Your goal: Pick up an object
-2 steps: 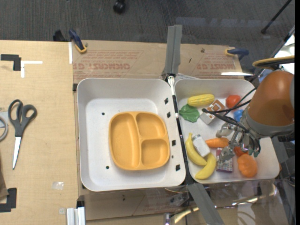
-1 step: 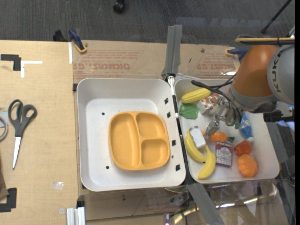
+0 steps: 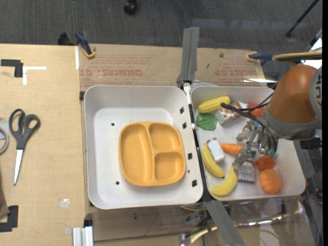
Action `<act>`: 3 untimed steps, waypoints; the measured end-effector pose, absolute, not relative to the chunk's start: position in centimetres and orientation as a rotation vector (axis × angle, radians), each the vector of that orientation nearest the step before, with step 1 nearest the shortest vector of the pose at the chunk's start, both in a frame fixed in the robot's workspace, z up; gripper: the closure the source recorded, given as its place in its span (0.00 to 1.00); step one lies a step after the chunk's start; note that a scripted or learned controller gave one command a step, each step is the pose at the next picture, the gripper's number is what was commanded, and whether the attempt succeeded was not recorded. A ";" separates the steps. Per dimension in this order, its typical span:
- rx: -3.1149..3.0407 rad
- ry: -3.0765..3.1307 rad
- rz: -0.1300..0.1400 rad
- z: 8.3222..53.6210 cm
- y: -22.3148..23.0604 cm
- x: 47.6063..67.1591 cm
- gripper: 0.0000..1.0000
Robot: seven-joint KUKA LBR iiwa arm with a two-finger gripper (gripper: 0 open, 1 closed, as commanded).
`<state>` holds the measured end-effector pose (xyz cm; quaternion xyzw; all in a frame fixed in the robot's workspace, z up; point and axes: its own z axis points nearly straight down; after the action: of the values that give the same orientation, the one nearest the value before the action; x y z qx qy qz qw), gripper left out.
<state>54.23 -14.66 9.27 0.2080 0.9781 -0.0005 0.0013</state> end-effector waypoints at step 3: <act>1.197 2.901 -0.004 10.1 -10.3 55.5 1.00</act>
<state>55.46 -10.31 10.08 0.3813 0.9245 -0.0012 0.0015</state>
